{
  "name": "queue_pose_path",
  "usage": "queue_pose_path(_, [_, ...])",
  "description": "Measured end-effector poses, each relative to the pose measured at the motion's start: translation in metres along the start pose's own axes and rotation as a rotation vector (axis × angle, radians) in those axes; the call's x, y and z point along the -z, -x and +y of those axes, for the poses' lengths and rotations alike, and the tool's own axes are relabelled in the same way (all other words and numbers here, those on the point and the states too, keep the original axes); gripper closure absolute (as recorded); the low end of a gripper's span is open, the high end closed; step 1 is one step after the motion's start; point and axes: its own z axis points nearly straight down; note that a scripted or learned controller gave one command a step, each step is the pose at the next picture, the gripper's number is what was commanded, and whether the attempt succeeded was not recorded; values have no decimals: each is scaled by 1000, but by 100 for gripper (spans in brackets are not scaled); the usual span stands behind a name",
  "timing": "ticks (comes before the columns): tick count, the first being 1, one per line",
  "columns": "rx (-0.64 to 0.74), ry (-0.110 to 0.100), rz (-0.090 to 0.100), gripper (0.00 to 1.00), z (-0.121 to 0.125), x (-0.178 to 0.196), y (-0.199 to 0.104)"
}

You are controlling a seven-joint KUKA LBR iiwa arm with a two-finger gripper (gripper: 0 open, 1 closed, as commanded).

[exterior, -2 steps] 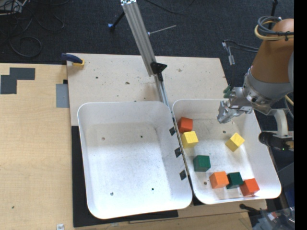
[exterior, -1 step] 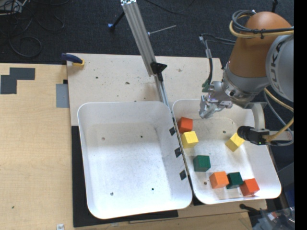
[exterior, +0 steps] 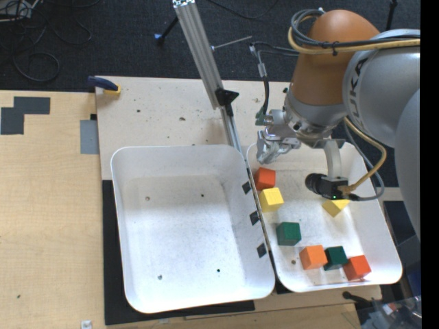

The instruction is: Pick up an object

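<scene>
The light wooden bench (exterior: pixel 48 204) spans the scene, its left part bare apart from grey patches. On it sit two shallow white plastic bins: the left bin (exterior: pixel 185 279) is the larger in view, its floor speckled with dark marks, and the right bin (exterior: pixel 384 269) adjoins it, its upper part covered by the arm.

The grey KUKA arm with its orange band (exterior: pixel 339 43) reaches in from the right and is cut off at the right edge; its bulk hides the far end of the right bin. A slanted silver aluminium rail (exterior: pixel 202 46) runs from the top down to the seam between the bins.

The metal two-finger gripper (exterior: pixel 269 154) hangs over the upper left corner of the right bin, just above a red-orange block (exterior: pixel 265 178). Its fingers are small and blurred, and I cannot tell whether they are apart or together; nothing shows between them.

The blocks all lie in the right bin. A yellow cube (exterior: pixel 271 198) touches the red-orange one. A dark green cube (exterior: pixel 289 233) sits below. Near the bin's lower edge are an orange cube (exterior: pixel 313 257), a second green block (exterior: pixel 336 256) and a red block (exterior: pixel 357 267), close together. A yellow piece (exterior: pixel 334 206) is partly hidden beneath a black cable fitting.
</scene>
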Motion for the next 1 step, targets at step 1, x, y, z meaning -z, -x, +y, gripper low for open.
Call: queue_pose_path(1, [-1,-2,0,100,9,-20,-56])
